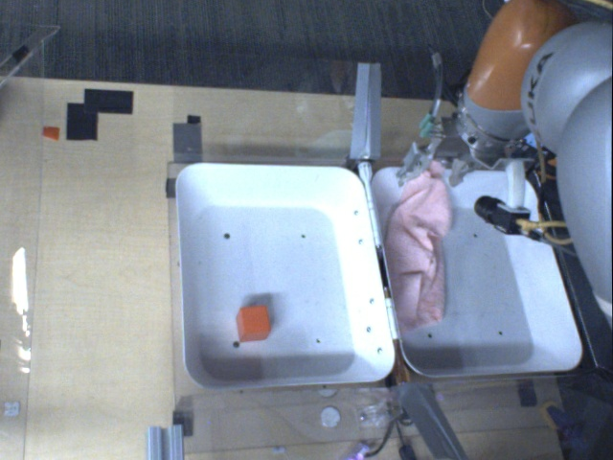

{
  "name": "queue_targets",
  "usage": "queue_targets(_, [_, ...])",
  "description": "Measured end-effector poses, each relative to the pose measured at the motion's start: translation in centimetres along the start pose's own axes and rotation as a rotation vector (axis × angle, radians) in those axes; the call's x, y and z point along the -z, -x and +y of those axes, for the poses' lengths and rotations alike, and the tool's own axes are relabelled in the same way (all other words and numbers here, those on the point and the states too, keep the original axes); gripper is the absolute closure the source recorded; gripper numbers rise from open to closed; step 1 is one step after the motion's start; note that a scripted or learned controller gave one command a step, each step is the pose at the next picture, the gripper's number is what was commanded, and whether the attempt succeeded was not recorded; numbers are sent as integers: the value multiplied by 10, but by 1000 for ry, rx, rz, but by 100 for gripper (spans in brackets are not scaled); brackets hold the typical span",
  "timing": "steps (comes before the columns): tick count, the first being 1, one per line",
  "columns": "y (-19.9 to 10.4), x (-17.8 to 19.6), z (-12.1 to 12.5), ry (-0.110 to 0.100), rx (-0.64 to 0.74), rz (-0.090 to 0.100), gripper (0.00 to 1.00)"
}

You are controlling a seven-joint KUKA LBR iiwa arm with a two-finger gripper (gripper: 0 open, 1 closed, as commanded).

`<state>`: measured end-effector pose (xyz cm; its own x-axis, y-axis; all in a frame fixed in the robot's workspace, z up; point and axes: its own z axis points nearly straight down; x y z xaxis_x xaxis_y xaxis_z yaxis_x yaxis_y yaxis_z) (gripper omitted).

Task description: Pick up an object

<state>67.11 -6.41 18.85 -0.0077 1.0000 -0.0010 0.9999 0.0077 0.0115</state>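
A pale wooden bench (96, 286) bears two white bins. In the right bin (508, 343), the gripper (433, 166) pinches the top of a pink cloth (421, 247), which hangs stretched, its lower end apparently resting on the floor. Lifting seems underway, not finished. An orange block (254, 323) lies in the left bin (278, 209).

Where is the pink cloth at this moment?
In the camera view the pink cloth lies in the right bin, along its left wall beside the left bin; its upper end sits under the gripper.
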Motion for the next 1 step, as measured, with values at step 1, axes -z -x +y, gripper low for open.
queue_targets(1, [48, -98, -5, 3, 76, -1, 0])
